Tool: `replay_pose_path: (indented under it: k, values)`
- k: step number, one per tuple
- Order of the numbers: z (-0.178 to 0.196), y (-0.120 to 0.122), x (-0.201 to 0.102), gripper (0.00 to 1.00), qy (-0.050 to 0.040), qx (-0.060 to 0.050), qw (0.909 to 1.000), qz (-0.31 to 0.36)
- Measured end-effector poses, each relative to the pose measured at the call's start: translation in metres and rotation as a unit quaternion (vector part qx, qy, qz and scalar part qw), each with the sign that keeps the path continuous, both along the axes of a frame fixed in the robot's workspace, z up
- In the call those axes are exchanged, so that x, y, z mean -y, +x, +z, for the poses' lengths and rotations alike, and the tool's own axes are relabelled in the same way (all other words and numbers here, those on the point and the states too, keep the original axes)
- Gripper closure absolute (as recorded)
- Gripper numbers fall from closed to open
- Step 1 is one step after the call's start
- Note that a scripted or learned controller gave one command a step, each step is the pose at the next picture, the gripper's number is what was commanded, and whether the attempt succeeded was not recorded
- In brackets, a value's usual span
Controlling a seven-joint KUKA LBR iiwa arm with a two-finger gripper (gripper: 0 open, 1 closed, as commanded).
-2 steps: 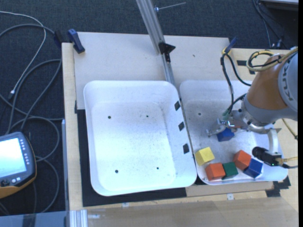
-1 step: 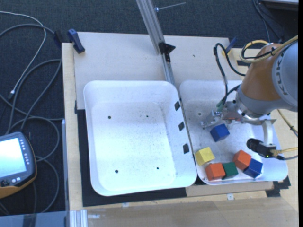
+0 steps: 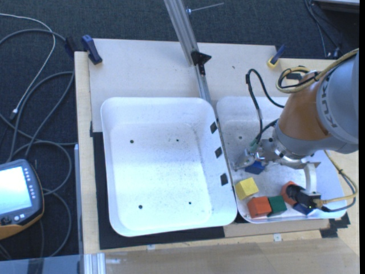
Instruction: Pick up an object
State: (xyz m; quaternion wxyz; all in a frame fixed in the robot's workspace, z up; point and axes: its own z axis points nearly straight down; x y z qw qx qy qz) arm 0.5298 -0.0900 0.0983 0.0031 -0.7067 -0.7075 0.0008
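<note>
Gripper (image 3: 255,160) sits low in the right bin (image 3: 239,116), at the blue block (image 3: 255,166); you can't tell its closure. Risk: yellow block (image 3: 246,188) lies near, and a skewed grasp may let the blue block slip.

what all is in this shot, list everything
bins: 2, white, side by side on the bench
yellow block: 1, yellow, right bin
orange block: 1, orange, right bin, near edge
green block: 1, green, beside the orange block
blue block: 1, blue, right bin, at the hand
clamps: 2, blue, bench's far corners
handheld screen: 1, grey and orange, far left
arm: 1, grey and orange, from the right
hand: 1, over the right bin
</note>
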Motion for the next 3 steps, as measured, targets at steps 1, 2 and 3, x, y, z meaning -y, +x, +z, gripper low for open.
replay_pose_path:
  k: [1,2,3]
  values:
    - [0.106,0.015,-0.026,0.00,-0.0015,0.008,1.0000,0.002]
    - [-0.003,-0.022,0.006,0.00,-0.0006,-0.003,1.0000,-0.002]
    - [0.001,0.008,0.017,0.00,-0.0021,0.004,1.0000,0.000]
